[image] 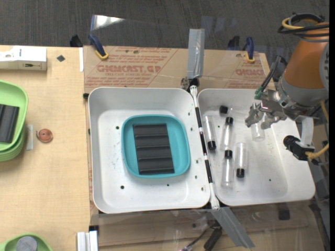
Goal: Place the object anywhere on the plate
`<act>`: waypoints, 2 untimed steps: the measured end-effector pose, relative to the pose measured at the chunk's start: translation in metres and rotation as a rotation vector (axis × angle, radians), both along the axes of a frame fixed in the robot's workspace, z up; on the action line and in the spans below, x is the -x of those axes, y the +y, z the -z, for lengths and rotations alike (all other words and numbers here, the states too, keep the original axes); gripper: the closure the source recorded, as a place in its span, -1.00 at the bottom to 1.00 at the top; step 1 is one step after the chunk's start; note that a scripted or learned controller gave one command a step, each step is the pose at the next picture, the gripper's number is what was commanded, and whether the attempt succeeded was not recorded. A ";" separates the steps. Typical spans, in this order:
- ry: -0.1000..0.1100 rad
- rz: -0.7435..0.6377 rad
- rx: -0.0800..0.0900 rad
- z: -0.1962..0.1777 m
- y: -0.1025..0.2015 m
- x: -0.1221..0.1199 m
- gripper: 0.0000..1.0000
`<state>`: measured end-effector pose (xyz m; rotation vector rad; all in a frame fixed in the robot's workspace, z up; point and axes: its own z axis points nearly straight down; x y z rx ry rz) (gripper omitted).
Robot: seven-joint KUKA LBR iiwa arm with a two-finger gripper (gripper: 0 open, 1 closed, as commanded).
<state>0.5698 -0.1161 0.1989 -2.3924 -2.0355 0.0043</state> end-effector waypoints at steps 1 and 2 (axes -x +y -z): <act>0.001 -0.207 -0.002 0.004 0.046 0.028 1.00; 0.002 -0.202 -0.001 -0.005 0.043 0.028 1.00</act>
